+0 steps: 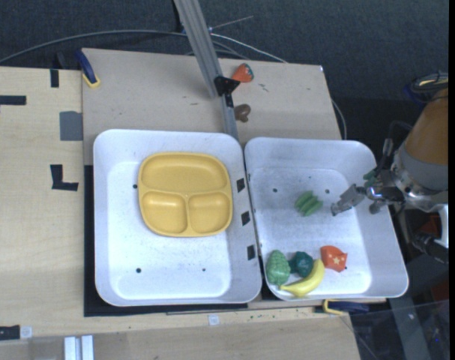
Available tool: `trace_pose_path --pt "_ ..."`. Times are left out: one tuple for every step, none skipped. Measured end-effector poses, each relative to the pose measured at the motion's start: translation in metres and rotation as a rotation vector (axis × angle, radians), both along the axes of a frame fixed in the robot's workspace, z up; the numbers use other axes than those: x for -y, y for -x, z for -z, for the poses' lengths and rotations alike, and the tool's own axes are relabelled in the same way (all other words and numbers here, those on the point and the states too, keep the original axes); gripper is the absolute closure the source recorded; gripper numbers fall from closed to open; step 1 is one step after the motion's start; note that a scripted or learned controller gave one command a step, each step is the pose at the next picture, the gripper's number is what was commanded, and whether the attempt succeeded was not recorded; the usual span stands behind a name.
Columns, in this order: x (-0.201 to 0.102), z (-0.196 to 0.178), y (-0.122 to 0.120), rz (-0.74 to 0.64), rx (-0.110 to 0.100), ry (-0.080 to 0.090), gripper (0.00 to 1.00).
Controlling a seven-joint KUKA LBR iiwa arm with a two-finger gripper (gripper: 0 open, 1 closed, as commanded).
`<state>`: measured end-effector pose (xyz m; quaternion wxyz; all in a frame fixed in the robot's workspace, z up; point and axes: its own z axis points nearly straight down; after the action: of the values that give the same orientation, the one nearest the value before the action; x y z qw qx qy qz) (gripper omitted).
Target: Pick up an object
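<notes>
The right bin [287, 156] holds several small toys. A little green piece [308, 203] lies near its middle. Along its front edge sit a light green vegetable [277, 267], a dark teal ball [301, 262], a yellow banana [309, 282] and a red piece [333, 257]. My gripper [358, 204] hovers over the bin's right side, just to the right of the little green piece. It is open, with nothing between its fingers.
A yellow divided plate [186, 193] lies in the left bin [111, 223]. A grey pole [201, 40] rises behind the bins, with a clamp and an orange knob [243, 72] at its base. Cables run across the dark floor at the back.
</notes>
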<state>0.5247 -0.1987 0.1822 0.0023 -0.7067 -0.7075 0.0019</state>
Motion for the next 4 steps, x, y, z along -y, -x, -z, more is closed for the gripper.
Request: trace_pose_path --pt "-0.01 0.061 0.0 -0.001 -0.002 -0.002 0.0" --pt "-0.009 0.047 -0.001 -0.002 0.002 0.0 1.0" --pt "-0.001 0.0 -0.006 0.0 0.009 0.002 1.0" --pt "0.009 -0.051 -0.006 0.001 0.011 0.003 1.0"
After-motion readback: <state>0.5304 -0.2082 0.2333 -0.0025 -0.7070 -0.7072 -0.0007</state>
